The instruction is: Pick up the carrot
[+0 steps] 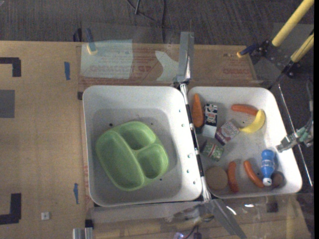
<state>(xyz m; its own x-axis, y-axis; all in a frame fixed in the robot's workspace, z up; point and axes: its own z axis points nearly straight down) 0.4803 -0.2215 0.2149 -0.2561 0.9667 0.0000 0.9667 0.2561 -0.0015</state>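
Note:
The carrot is a long orange piece lying upright along the left wall of the right bin, next to a small black-and-white carton. My gripper shows as a small grey metal part at the right bin's right rim, far to the right of the carrot and touching nothing in the bin. Nothing is seen in it.
The right bin also holds a banana, a red sausage, a small box, a can, a brown disc, two orange-red sticks, a blue bottle. A green divided plate lies in the left bin.

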